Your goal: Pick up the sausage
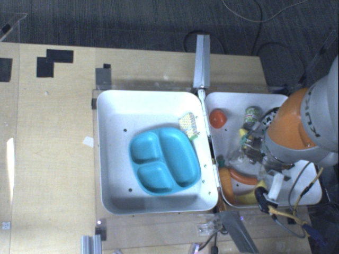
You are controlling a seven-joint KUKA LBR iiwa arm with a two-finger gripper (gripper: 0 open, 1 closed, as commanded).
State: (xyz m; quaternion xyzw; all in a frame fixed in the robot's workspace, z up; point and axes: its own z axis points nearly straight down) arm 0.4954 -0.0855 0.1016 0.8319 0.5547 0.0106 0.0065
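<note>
1. The wooden tabletop [53,157] carries black patches at its far left.
2. The left bin [114,194] holds a blue sectioned plate [164,160]; a small patterned yellow scrap [188,125] lies at the plate's far right corner.
3. In the right bin [230,100], a red ball [217,118] sits near the divider.
4. The sausage [244,178] lies toward the near wall, with an orange piece [226,180] and a yellow piece [244,198] just beside it.
5. The hand [253,151] hangs above the sausage; whether it is apart or together, I cannot tell.
6. The arm [296,128] hides the right bin's far right part.
</note>
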